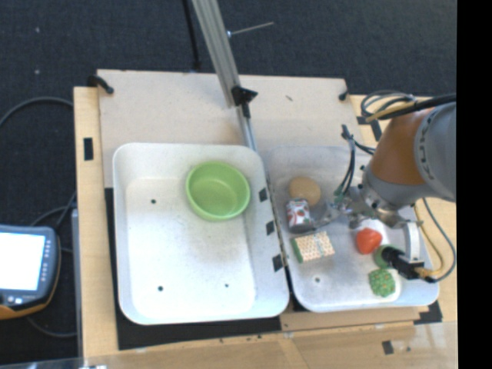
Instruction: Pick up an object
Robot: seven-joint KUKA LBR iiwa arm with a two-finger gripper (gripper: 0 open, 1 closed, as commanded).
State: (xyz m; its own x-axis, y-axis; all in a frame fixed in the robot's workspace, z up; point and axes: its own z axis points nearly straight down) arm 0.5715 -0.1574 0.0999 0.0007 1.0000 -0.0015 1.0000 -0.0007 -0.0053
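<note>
Left white bin (138, 283) holding a green bowl (218, 191) near its top edge. Right white bin (330, 294) holding, left to right, a small silver-red packet (298, 214), tan round lump (304, 189) above it, checkered pad (313, 246), red ball (368, 241), green knobbly piece (382, 282). Gripper (344, 208) low between lump and ball; finger state impossible to tell.

This is a robotics lab or test cell, not a home. A plain wooden bench (192, 114) stands on dark carpet (77, 21) and bears two white bins (154, 283), with an aluminium mast (219, 44) rising from it. A grey and orange arm (407, 156) trailing cables reaches in, and a teach pendant (23, 267) with a lit screen lies beside the bench.
</note>
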